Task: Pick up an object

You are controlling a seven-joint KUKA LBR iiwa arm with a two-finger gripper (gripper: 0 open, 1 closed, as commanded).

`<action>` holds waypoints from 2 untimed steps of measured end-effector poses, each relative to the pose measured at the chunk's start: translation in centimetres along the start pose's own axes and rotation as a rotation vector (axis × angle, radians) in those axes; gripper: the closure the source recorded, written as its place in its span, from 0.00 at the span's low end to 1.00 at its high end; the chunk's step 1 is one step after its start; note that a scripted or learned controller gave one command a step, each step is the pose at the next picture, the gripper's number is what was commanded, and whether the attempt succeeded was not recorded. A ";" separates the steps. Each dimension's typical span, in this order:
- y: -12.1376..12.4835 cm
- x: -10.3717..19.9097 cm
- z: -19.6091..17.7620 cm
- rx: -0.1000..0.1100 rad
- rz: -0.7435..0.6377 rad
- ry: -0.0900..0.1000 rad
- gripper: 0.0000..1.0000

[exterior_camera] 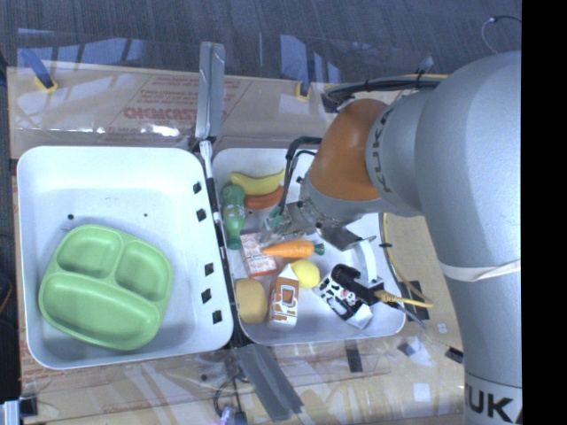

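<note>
Carrot (287, 249) mid right bin (390, 324), just below pincer (285, 222) (finger state: cannot tell, wrist blocks view). Likely light, rigid plastic, smooth, may roll. Grasp across thick middle; banana (256, 182), carton (284, 296) crowd nearby.

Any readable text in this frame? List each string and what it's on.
"KUKA": white letters running vertically on the arm's grey wrist housing.
"KUKA", partly cut off at the frame's bottom: on the arm base.
Red print on the clear sheet behind the bins: too blurred to read.
Carton and packet labels: too small to read.
</note>
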State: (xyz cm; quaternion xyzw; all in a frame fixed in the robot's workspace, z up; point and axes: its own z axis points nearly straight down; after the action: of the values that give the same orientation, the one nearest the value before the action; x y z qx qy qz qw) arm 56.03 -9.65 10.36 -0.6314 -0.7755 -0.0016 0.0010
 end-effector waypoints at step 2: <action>0.1 0.8 -8.6 0.007 0.206 -0.003 1.00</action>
State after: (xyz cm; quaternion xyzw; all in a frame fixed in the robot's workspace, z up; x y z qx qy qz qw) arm 55.98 -8.84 18.97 -0.7077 -0.7065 0.0022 0.0022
